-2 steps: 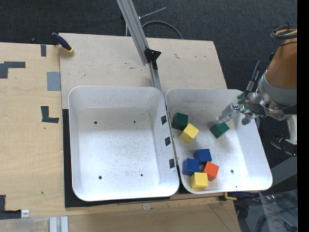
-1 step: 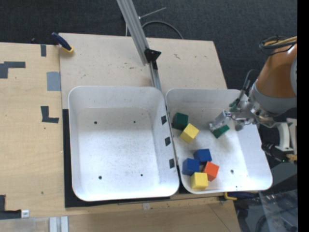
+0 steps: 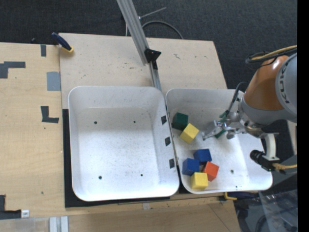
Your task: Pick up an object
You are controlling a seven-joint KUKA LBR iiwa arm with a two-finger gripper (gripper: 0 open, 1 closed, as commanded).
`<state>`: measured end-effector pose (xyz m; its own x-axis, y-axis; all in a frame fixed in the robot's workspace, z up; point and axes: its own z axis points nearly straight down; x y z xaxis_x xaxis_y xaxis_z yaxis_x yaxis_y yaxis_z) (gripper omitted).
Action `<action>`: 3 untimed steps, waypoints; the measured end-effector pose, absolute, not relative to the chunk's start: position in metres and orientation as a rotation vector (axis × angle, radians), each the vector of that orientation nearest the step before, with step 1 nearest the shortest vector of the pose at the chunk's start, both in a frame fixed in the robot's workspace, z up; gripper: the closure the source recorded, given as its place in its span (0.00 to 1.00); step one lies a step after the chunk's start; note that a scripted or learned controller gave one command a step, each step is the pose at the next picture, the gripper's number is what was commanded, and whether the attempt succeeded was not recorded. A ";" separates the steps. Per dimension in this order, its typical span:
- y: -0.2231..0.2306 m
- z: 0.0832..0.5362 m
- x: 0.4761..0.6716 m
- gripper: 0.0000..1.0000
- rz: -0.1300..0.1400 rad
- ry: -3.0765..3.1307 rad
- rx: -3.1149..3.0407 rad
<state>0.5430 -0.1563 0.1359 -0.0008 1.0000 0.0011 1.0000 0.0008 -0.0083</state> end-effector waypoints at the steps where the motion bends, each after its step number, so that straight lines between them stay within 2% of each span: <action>1: -0.156 0.090 0.542 0.00 0.004 -2.222 -2.219; 2: -0.155 0.101 0.542 1.00 0.003 -2.222 -2.217; 3: -0.156 0.164 0.547 1.00 -0.004 -2.226 -2.223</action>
